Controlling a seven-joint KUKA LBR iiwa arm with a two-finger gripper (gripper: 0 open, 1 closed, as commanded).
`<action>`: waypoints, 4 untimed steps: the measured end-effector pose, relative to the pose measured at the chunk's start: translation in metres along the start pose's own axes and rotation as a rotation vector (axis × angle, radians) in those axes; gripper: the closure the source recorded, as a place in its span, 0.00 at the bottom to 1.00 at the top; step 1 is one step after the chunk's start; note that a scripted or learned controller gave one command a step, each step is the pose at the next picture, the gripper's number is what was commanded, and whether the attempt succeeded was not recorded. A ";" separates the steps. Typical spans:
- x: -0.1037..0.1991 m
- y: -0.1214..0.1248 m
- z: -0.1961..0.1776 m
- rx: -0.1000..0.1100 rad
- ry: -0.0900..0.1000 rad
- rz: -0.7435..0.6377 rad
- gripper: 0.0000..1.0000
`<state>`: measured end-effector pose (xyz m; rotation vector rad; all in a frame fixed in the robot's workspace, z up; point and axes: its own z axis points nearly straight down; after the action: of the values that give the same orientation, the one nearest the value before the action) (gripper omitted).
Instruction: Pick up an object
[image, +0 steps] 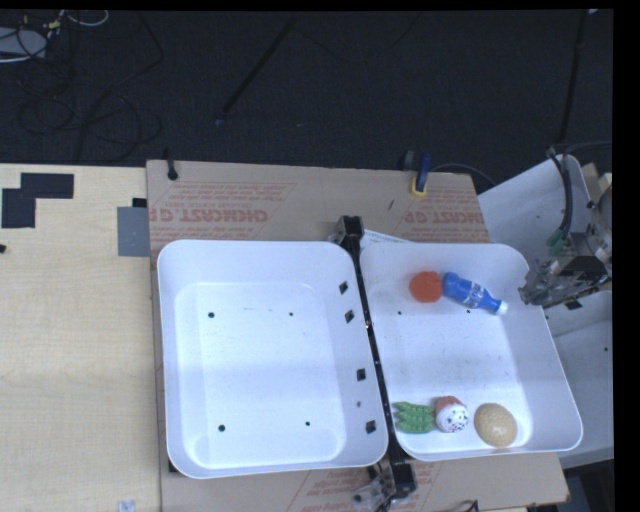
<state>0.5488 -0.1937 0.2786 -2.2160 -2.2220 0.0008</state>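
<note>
I see the tool (560, 280) parked just outside the right white plastic bin's (545, 345) rim; I cannot tell its opening. The blue plastic bottle (470, 292) lies nearest, just inward of it, long axis pointing toward the tool, cap end closest. A round orange ball (426, 287) touches its far end. Open floor lies below them.

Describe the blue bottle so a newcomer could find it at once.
Look in the right bin, near its far edge. The bottle lies on its side just right of an orange ball. It is the only blue, elongated item there, with a white tip.
</note>
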 end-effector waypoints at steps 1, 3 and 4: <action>0.048 -0.040 -0.059 -0.003 -0.001 -0.001 1.00; 0.059 -0.073 -0.103 -0.003 -0.003 0.001 1.00; 0.069 -0.073 -0.112 -0.003 -0.002 0.000 1.00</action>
<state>0.4764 -0.1249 0.3907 -2.2189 -2.2246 0.0003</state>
